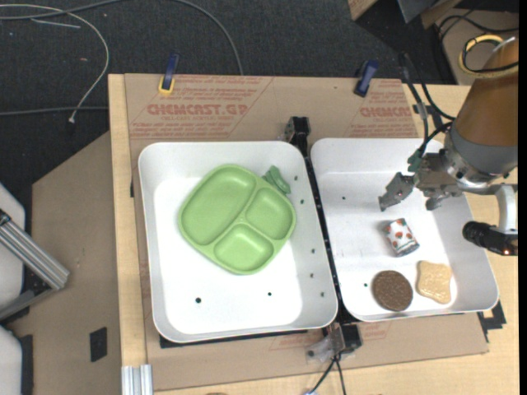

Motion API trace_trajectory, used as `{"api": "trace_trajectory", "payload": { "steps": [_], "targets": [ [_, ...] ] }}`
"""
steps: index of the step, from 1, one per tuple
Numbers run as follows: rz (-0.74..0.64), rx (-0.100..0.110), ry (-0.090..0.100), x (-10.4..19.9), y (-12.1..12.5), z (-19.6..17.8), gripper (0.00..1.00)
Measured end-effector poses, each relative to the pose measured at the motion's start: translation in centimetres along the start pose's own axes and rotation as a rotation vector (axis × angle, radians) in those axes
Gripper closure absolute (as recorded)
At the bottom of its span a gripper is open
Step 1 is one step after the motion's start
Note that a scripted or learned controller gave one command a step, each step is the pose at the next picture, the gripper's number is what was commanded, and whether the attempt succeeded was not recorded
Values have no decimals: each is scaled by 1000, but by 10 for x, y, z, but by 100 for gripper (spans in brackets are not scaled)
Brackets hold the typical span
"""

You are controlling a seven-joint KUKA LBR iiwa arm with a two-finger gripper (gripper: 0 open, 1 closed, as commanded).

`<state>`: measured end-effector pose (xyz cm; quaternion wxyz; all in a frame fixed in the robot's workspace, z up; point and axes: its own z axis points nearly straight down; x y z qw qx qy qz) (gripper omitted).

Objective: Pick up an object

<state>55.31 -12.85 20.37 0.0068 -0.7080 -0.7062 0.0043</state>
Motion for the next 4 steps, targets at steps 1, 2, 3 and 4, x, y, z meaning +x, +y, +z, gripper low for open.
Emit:
{"api": "trace_trajectory", "payload": {
  "steps": [1, 2, 3, 4],
  "targets": [
    [-3, -14, -2, 0, 3, -8, 0],
    [-3, -9, -1, 5, 9, 53, 0],
    [-2, -8, -1, 7, 4, 116, 0],
    [-2, -12, -1, 7, 4, 119, 0]
  ]
}}
